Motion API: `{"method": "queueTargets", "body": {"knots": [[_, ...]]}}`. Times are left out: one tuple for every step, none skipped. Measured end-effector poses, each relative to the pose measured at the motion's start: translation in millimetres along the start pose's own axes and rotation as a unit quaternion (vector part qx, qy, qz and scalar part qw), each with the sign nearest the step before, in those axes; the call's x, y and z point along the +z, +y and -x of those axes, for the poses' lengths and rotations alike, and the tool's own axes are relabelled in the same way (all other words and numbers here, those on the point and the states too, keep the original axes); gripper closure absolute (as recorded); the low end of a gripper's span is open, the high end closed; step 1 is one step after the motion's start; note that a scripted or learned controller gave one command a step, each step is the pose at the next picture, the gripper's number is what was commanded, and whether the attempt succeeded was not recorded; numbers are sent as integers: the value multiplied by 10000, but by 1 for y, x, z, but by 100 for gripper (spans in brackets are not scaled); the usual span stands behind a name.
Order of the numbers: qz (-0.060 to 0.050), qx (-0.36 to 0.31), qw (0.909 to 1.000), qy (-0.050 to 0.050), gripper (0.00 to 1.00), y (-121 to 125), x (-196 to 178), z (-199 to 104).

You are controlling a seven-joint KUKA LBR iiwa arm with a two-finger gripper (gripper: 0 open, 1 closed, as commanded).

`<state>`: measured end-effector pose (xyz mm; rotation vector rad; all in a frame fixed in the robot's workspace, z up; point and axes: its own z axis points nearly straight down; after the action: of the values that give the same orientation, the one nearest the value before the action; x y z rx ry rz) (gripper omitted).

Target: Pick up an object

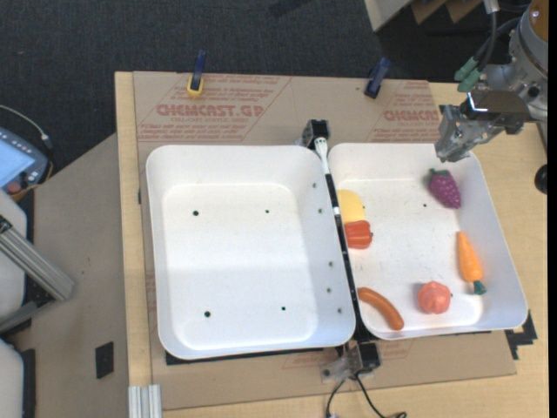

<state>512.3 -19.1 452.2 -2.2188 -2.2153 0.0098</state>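
The right bin [396, 168] holds several toy foods. A purple grape bunch [445, 188] lies near its far right corner. A yellow piece [350, 204] and a red pepper [358, 234] sit against the bin's left wall. An orange carrot [469, 259] lies along the right side, a pink-red round fruit [434, 297] is near the front, and an orange sausage [381, 308] rests at the front left. My gripper [453, 149] hangs over the bin's far right edge, just above and behind the grapes, with nothing seen between its fingers.
The left bin [231, 251] sits beside the right one, with a black clip [315, 133] at the seam's far end. Blue clamps [197, 72] [378, 77] hold the cardboard base at the back. Cables and another clip [361, 360] lie at the front edge.
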Motion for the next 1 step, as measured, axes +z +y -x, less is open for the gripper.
{"method": "queueTargets", "body": {"knots": [[29, -27, 10000, 6, 100, -9, 1, -36]]}}
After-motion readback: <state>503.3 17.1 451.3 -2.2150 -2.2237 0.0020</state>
